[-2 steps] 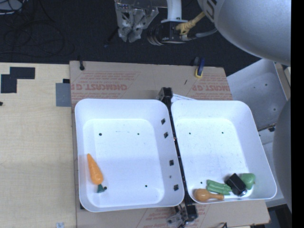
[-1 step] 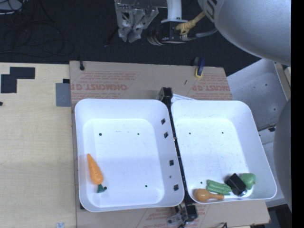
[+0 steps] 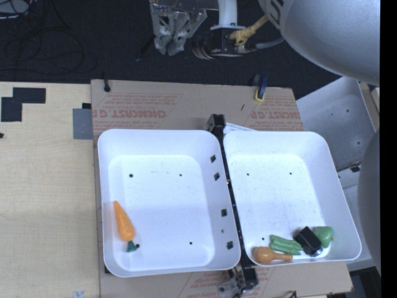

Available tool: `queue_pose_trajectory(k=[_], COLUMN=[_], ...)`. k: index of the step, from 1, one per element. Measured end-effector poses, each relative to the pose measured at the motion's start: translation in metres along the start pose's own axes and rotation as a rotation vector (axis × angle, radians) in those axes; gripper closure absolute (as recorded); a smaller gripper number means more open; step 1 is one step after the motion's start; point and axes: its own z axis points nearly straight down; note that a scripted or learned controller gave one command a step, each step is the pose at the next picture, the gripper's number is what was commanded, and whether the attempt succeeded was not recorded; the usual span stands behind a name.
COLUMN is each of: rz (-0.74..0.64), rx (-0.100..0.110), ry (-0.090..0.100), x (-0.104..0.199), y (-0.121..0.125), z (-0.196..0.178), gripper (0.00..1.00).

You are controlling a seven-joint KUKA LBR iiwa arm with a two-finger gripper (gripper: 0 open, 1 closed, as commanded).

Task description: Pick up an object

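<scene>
Camera view | tool above bins, at top of view | touching nothing | finger spread unclear

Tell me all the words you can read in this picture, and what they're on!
"CHEMCAST G.P", upside down, printed in red on the cardboard sheet behind the left bin.
More of the same red print behind the right bin: partly cut off.
Red print on the cardboard's front edge: too blurred to read.
</scene>
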Motion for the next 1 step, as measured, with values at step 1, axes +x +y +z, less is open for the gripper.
queue_pose_trajectory(k=[1], rz=[-0.001], rx=[0.000], ry=[0.000], x=[0.0000], y=[0.0000], z=[0.0000], gripper=[1.00])
